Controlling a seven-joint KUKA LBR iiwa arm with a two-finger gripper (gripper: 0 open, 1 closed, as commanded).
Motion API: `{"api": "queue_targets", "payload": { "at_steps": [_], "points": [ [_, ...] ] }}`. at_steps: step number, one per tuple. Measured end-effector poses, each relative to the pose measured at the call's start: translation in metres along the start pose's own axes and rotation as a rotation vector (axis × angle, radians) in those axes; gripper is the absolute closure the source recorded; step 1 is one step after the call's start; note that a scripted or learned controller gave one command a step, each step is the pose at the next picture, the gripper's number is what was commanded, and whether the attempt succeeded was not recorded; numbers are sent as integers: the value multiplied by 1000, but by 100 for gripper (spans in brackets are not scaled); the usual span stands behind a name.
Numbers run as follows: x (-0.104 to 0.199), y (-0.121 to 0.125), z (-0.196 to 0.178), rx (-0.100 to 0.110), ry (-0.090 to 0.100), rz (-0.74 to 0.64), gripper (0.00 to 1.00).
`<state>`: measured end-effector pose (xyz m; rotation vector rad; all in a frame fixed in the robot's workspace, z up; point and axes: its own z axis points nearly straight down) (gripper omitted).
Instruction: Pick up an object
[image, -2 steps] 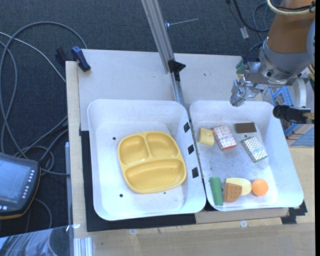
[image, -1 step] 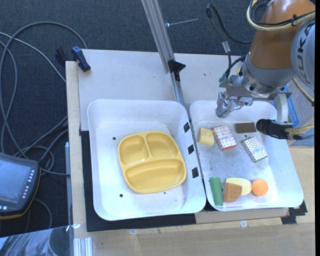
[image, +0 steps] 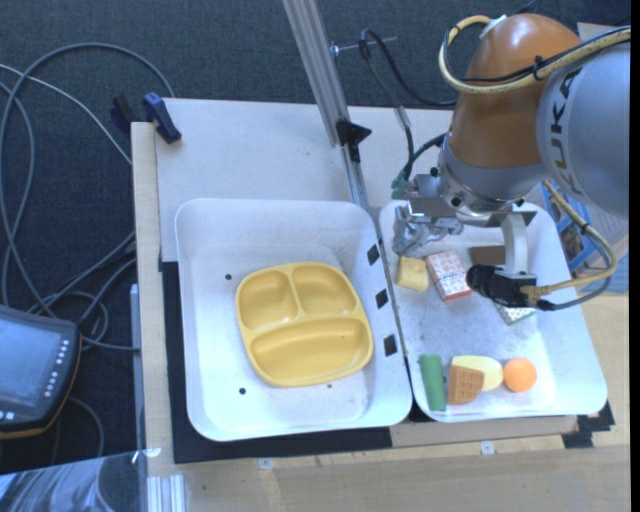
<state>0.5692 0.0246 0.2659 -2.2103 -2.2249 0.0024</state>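
My gripper (image: 420, 240) hangs over the back left part of the right bin (image: 590, 385), open, with nothing between its fingers. Just in front of it lie a pale yellow block (image: 412, 274) and a red and white box (image: 448, 275), side by side. Along the bin's front edge sit a green cylinder (image: 431, 380), an orange waffle-textured wedge (image: 465, 384), a yellow piece (image: 487, 371) and an orange ball (image: 519, 375). A small grey patterned item (image: 515, 313) lies partly under the arm's black fitting.
The left bin (image: 200, 300) holds a yellow divided plate (image: 303, 323). A metal post (image: 320, 70) rises from the bench behind the bins. The arm's grey and orange body covers the back right of the right bin.
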Motion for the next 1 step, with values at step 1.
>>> {"api": "queue_targets", "payload": {
  "at_steps": [1],
  "points": [
    [45,-19,1,-1,0,1,100]
  ]
}}
